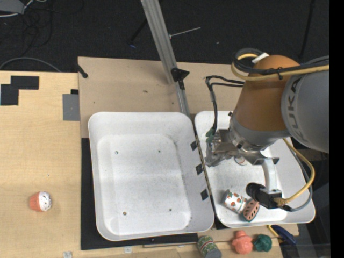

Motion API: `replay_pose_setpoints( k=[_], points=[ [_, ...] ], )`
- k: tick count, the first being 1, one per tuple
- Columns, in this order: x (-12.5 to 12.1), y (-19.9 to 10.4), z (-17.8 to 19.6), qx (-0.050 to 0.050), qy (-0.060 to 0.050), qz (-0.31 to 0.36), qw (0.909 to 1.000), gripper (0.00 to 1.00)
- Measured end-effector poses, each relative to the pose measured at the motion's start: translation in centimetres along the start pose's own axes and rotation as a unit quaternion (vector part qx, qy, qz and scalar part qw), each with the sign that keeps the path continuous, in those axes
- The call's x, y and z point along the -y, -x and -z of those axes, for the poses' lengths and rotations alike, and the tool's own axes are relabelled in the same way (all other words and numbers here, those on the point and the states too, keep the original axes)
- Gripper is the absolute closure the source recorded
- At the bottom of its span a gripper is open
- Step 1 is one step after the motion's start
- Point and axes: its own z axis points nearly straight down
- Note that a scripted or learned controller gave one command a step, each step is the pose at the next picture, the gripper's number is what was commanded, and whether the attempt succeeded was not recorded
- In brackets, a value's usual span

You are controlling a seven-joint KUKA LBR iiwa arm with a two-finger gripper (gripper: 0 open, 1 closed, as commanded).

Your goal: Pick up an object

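Camera view: grey-orange arm (pixel 269 106) bends over the right white speckled plastic bin (pixel 301 211), gripper (pixel 215 149) at its 9 o'clock. Small white red-dotted cup (pixel 233 200) lies tilted at 6 o'clock, beside a brown perforated block (pixel 250 210).

The arm (pixel 279 106) covered much of the right bin (pixel 306 211) and ran off the right edge. The gripper (pixel 215 152) was too cluttered to read. Small toys (pixel 242 242) below the bins were cut by the bottom edge.
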Motion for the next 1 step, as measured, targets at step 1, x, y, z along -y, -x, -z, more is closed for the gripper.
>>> replay_pose_setpoints(
  k=[1],
  points=[
    [-0.13,-6.04,-0.67,0.000,-0.001,0.000,1.0000,1.00]
  ],
)
